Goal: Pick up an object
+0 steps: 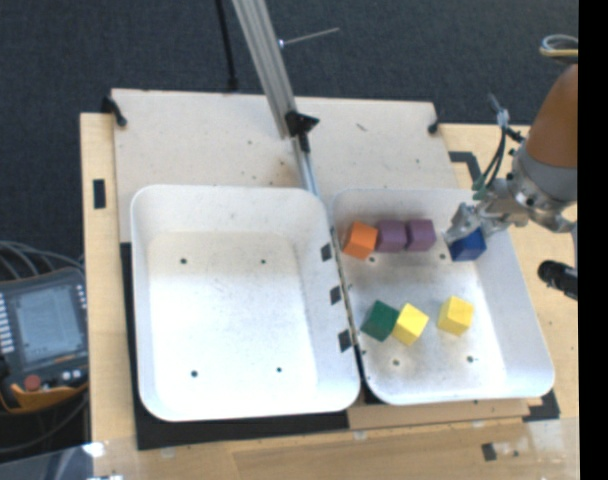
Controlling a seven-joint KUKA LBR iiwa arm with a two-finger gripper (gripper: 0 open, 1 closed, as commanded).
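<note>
Gripper (471,226): over right bin (514,298), jaws clamped on blue cube (467,245).
Blue cube: right of purple cubes (406,235), above yellow cube (455,315).
Orange cube (361,239): left of purple cubes.

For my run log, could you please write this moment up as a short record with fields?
left bin: no blocks seen in it
right bin: seven blocks
back row: orange block, then two purple blocks, touching in a line
front row: green block touching a yellow block; second yellow block apart
blue block: at the gripper, near the right bin's far right side
grasp: cannot tell
</note>
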